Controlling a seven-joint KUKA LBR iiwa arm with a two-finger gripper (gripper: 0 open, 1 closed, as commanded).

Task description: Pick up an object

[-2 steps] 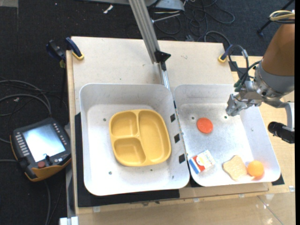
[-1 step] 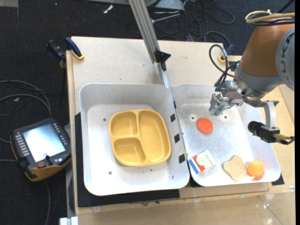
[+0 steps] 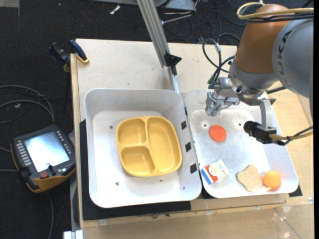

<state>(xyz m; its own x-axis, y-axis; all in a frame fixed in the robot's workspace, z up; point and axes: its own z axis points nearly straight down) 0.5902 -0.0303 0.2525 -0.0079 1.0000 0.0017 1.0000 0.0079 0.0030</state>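
Observation:
In the right bin lie a flat orange-red disc, a small white carton with red and blue print, a tan slice of bread and an orange ball. My gripper hangs over the bin's back left part, just behind and slightly left of the disc. Nothing shows between its fingertips. The left bin holds a yellow divided tray.
A slanted metal pole rises from the bench behind the bins. A black bracket sticks out over the right bin below the arm. A teach pendant lies on the floor at left. Cables run across the bench behind the right bin.

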